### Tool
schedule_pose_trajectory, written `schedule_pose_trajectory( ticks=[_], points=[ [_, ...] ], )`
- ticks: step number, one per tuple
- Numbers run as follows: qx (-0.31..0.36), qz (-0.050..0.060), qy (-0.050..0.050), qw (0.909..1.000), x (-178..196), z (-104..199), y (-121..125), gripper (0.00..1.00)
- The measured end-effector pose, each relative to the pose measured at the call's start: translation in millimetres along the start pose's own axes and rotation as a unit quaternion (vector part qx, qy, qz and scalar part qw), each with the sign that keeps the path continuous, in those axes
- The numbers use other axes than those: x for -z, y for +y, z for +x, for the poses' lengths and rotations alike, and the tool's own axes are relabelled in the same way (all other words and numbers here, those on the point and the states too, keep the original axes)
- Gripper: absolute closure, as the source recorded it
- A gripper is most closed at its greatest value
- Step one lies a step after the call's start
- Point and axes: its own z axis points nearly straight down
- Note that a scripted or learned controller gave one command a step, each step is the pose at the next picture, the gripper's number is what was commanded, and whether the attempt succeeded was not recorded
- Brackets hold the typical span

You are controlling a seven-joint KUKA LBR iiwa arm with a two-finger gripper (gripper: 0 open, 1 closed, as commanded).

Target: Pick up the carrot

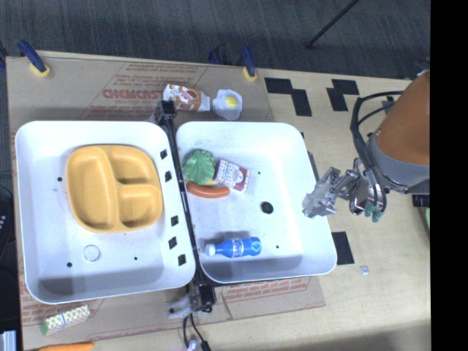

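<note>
Writing: red print on the cardboard sheet (131, 86) under the bins — the letters look like "CHEMCAST", though this is not sure; the lines below it are too small to read.
Carrot (208, 190): a short orange-red stick, lying flat and nearly level, in the right bin (285, 148), near its left wall.
Neighbours: a green leafy toy (199, 166) touches the carrot at 12 o'clock; a small red-and-white packet (232, 175) sits at 1 o'clock, print unreadable.
Bottle (235, 248): blue with a white cap, on its side at 6 o'clock from the carrot.
Left bin (36, 218): holds a yellow divided tray (113, 186).
Gripper (322, 199): over the right bin's right rim, at 3 o'clock from the carrot and well apart — whether open or closed cannot be told.
</note>
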Motion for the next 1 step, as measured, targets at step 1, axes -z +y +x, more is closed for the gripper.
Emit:
schedule_pose_trajectory(
  ticks=[1],
  points=[
    [0.151,0.000,-0.001,0.9885,88.3,0.0,-0.2,1.00]
  ],
)
